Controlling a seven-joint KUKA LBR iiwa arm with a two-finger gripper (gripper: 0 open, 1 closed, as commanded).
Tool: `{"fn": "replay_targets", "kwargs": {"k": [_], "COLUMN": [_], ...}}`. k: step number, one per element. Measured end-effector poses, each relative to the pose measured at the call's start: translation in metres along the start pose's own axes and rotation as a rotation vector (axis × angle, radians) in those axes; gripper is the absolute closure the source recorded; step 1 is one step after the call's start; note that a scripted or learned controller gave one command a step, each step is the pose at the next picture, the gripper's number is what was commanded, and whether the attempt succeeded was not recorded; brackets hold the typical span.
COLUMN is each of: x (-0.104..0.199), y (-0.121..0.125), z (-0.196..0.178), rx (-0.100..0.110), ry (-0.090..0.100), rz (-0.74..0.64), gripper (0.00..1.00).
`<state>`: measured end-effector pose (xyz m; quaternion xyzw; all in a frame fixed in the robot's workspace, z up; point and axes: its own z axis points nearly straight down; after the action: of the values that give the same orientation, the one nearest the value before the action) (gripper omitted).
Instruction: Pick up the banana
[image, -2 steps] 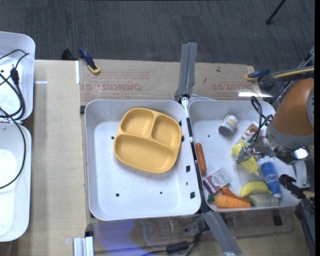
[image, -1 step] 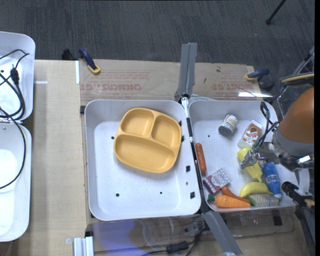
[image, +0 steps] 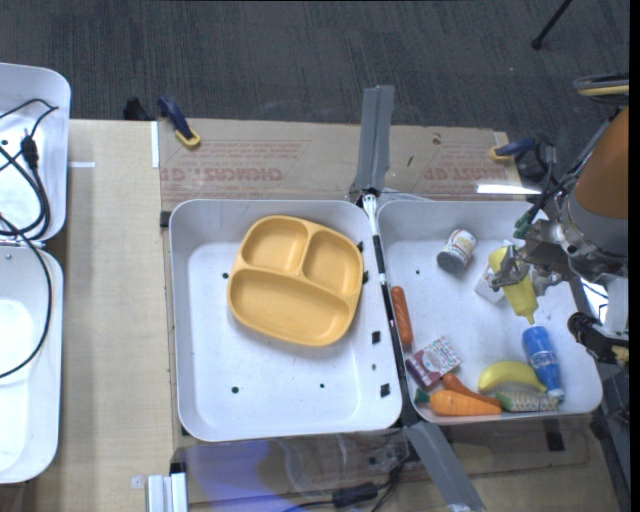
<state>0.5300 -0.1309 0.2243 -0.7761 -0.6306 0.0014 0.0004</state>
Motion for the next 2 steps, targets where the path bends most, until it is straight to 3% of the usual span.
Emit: {"fn": "replay_targets", "kwargs": {"k": [1, 2], "x": [0.059, 0.142], "y": [0.051, 0.065], "z": [-0.025, -0.044], "rx": [0.001, 0.001], "ry": [-0.001, -0.002], "rz": [0.093, 0.208], "gripper": [1.0, 1.0]}}
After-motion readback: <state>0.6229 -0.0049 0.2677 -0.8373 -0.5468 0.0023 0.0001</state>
